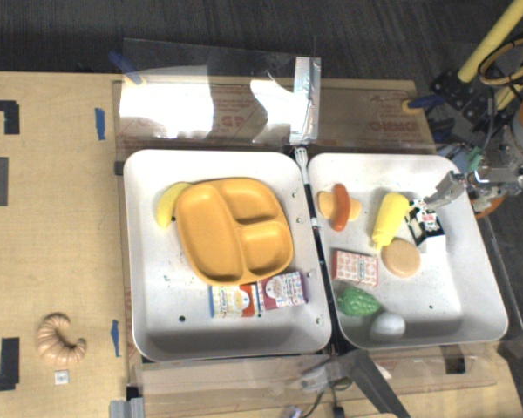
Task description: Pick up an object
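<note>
black-and-white carton (424,225) — tool (439,192) just above it, grip unclear — lies beside the yellow bottle (390,218).

Tray (235,229) on banana (167,203) in L bin (139,259); mustard bottle (390,218), hotdog (338,207) in R bin (471,286).

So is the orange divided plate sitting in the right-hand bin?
No, the orange divided plate lies in the left bin, partly covering a banana.

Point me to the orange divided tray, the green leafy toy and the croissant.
Orange divided plastic tray (235,229): camera view, middle ridge.
Green leafy toy vegetable (358,302): camera view, its centre.
Tan toy croissant (60,339): camera view, its curved body.
</note>
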You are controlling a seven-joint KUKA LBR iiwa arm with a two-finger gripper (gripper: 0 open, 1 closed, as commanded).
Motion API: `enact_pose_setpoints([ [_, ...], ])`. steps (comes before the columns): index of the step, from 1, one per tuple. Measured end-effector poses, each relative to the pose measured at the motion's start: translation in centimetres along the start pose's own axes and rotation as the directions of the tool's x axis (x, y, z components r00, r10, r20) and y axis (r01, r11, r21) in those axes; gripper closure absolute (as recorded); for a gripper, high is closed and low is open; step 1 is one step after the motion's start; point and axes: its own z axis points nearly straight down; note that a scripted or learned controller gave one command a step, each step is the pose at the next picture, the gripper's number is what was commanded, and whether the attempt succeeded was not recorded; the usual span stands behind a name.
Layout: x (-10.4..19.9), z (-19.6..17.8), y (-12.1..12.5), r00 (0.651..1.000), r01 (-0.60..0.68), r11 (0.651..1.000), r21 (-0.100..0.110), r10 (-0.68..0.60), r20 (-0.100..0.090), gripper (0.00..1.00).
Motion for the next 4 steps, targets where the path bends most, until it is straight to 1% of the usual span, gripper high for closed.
enact_pose_setpoints([
  [1,1.5,9.5,-4.9,0.962,-0.273,0.962,0.006,0.273,-0.001,0.0],
  [2,1.7,14.0,-1.3,0.967,-0.254,0.967,-0.015,0.254,0.0,0.0],
  [3,1.7,12.8,-1.0,0.967,-0.254,0.967,-0.022,0.254,-0.001,1.0],
  [4,5.2,2.0,-2.2,0.985,-0.172,0.985,-0.008,0.172,0.0,1.0],
])
